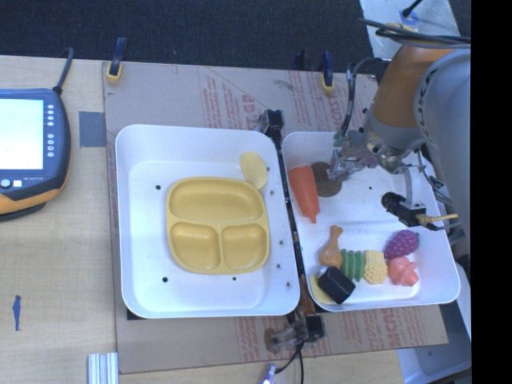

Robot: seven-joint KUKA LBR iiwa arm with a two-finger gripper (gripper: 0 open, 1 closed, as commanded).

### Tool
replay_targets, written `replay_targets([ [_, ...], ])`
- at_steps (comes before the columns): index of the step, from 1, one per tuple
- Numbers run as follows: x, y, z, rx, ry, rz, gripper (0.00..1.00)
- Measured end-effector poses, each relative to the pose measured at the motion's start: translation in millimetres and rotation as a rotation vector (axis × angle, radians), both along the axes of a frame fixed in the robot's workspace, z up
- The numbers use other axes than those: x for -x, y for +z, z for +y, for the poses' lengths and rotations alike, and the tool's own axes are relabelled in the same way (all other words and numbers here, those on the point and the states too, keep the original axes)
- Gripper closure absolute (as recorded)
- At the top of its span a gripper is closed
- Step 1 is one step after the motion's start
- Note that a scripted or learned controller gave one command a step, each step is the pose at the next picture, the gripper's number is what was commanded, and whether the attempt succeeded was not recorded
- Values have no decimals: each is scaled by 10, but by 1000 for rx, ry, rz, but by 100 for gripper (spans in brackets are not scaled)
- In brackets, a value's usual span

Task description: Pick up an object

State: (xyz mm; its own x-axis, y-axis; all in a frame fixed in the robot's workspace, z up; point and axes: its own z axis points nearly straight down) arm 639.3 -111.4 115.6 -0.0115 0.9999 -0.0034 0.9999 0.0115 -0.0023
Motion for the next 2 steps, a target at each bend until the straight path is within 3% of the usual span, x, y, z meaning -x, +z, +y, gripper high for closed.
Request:
replay_targets([
  [1, 1, -1, 1, 0, 1, 1, 0],
  [2, -2, 102, -5, 1, 5, 0, 100],
])
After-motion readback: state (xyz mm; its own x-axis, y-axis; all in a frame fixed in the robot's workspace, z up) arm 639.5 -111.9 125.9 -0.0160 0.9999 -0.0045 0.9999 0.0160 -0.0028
